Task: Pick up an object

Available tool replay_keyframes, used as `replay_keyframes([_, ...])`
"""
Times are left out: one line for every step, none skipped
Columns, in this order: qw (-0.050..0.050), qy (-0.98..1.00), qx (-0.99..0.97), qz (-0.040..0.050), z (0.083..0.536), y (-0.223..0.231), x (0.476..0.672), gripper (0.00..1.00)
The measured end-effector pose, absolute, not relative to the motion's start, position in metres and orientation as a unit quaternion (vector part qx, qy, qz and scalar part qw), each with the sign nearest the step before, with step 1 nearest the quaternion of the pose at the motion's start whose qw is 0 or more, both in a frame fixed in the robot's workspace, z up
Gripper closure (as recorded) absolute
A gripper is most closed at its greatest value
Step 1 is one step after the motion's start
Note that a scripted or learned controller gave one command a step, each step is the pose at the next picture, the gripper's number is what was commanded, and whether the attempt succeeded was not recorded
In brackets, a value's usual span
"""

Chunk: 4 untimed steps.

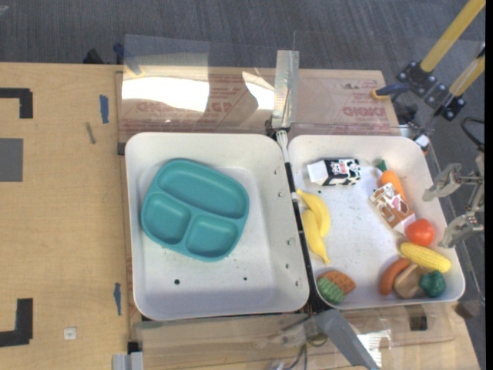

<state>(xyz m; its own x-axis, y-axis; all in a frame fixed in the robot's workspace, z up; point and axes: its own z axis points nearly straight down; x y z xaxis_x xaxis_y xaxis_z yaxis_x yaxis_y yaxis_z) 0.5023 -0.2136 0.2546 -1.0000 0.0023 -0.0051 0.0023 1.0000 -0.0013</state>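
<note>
Right bin (350, 141) holds all the candidates. Banana (316, 220) lies against its left wall. Small black-and-white carton (336, 171) sits at the far side. Carrot (392, 182) and a printed packet (390, 206) touch each other toward the right wall, with a tomato (420, 232) just nearer. Corn cob (425, 257), sausage (389, 274), a brown piece and a green broccoli-like piece (433, 284) crowd the near right corner. A brown-and-green piece (336, 285) rests against the near wall.

Left bin (146, 284) carries a teal divided plate (196, 209).

Risks, as judged: the near right corner cluster is tight, so fingers descending there could wedge between neighbours or nudge one aside and close on nothing. The banana hugging the wall leaves little room for a finger on that side. Rounded items like the tomato may squirt out under a pinch. The carton stands apart, the cleanest target.

Gripper: metal fixtures at the right edge beside the bin, too unclear to identify; its state cannot be told, and nothing is seen held.
</note>
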Motion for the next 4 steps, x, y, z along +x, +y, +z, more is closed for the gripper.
replay_keyframes([0.007,0.999,-0.042,-0.0026,0.099,-0.223,0.485,0.0])
replay_keyframes([0.007,0.999,-0.046,-0.0044,0.095,-0.197,0.491,0.0])
replay_keyframes([0.01,0.998,-0.056,-0.0041,0.096,-0.201,0.569,0.0])
replay_keyframes([0.009,0.999,-0.037,0.0011,0.095,-0.218,0.548,0.0])
